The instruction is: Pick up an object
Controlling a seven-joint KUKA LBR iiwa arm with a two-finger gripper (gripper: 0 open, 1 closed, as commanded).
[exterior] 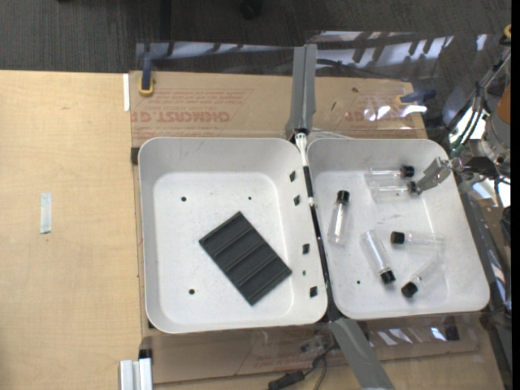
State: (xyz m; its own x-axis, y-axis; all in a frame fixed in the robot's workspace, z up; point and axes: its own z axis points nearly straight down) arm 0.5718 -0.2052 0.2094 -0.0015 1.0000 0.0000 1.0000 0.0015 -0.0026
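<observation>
Lying scattered in the right bin (479, 299), clear vials (338, 215) with black caps, all left of and below the tool (435, 173) at that bin's upper right rim; tool state cannot be told. Far left, dark ribbed slab (244, 257) in left bin (154, 299), open floor around it.

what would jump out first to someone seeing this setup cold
The dark ribbed slab lying at a slant in the middle of the left bin stands out most against the white. Next come the clear tubes with black caps scattered across the right bin, such as one near its left wall. The gripper hangs over that bin's upper right corner, close to another tube.
</observation>
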